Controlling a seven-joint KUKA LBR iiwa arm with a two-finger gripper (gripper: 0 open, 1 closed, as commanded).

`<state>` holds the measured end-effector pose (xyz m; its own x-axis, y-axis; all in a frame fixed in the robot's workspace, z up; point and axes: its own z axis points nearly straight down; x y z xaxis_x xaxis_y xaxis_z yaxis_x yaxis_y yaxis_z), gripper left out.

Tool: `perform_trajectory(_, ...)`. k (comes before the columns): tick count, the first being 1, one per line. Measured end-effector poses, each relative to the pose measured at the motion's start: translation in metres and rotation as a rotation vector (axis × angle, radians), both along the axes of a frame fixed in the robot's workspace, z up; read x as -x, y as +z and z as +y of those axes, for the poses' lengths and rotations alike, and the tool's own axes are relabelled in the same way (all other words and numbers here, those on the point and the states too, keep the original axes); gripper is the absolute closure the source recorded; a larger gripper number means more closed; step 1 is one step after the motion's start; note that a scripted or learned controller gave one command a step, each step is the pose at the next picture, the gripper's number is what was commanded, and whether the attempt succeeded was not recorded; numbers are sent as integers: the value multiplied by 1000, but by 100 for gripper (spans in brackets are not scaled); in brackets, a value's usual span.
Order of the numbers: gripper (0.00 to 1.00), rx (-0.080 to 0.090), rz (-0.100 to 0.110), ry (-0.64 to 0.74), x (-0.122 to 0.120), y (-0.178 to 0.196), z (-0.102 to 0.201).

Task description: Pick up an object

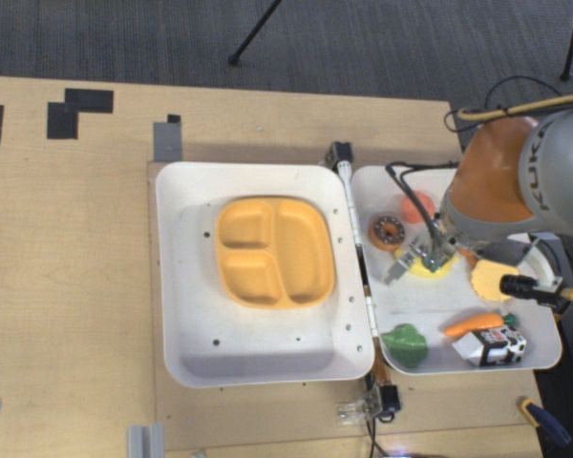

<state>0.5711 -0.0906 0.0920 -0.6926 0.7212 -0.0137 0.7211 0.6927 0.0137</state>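
My gripper (pixel 418 260) hangs low in the right bin (pixel 458 181), near its left-centre. It is right over a small yellow object (pixel 432 267), which it partly hides. Whether it touches that object I cannot tell. A chocolate doughnut (pixel 389 230) lies just up-left of the gripper. Behind it sits a pink-red item (pixel 415 208), partly covered by the arm. A yellow piece (pixel 492 281) lies to the right. An orange carrot (pixel 476 324), a black-and-white box (pixel 493 349) and a green item (pixel 405 343) lie along the bin's front.
The left bin (pixel 186 256) holds a yellow divided plate (pixel 272 251). The arm's orange band (pixel 492 170) and grey body cover the right bin's back right. Black cables run over that bin's back edge. A metal divider (pixel 355 246) separates the bins.
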Motion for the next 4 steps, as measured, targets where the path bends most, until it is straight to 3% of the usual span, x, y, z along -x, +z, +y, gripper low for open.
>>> perform_trajectory(1,0,-2,-5,-114,39,0,-24)
perform_trajectory(2,0,-2,4,-173,-11,-1,-1)
perform_trajectory(3,0,3,-10,9,28,0,-3)
perform_trajectory(4,0,1,13,19,5,-1,1)
